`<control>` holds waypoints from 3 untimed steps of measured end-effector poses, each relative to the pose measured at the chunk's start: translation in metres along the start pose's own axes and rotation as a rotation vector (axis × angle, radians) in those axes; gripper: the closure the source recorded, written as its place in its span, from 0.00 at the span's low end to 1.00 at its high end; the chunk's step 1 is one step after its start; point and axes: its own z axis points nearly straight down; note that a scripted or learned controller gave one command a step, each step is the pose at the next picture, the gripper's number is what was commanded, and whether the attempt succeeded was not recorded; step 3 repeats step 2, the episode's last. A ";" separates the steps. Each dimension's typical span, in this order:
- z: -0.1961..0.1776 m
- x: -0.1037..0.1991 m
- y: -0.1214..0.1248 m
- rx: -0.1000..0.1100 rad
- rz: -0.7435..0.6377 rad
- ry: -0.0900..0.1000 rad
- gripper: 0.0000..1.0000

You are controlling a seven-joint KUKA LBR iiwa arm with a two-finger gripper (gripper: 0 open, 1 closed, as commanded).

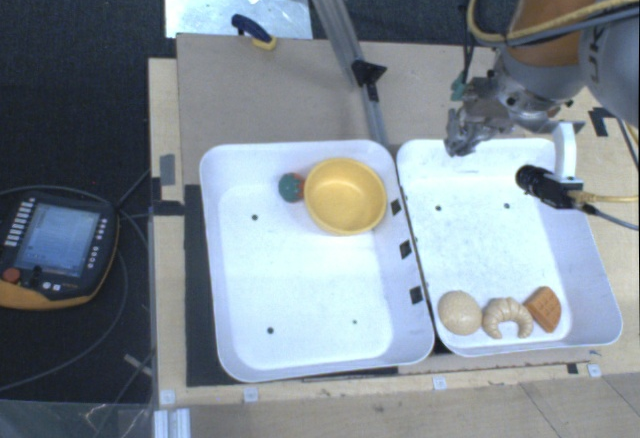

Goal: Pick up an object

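A: Status? Biggest items first.

B: 2 shallow white plastic bins side by side. The right white bin (500,226) sits under the two-finger gripper (462,141); the left white bin (300,306) is off to the gripper's far side, across the divider.

A: Gripper state?

B: Cannot tell. It hangs at the right bin's back edge, near the corner by the divider, too dark and small to read. Nothing visibly between it.

A: Contents?

B: Round yellow plastic bowl (345,194) in the left bin, across the divider from the gripper, at about its depth. Small dark-green ball (291,187) touching the bowl's far side. In the right bin, 3 pieces in a row at the front edge, well away from the gripper: pale round bread roll (460,312), tan croissant-shaped piece (508,317), orange-brown wedge-shaped piece (545,307).

A: Step?

B: My read: pre-grasp, nothing picked. The nearest candidates are those 3 food pieces.

A: Next?

B: Likely travel toward the front of the right bin, centre over 1 piece, descend. They sit close together, so pick an end piece.
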 end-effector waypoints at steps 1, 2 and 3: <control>0.017 0.054 -0.010 0.002 0.000 0.000 1.00; 0.031 0.098 -0.021 0.002 0.001 0.000 1.00; 0.031 0.098 -0.021 0.002 0.001 0.000 1.00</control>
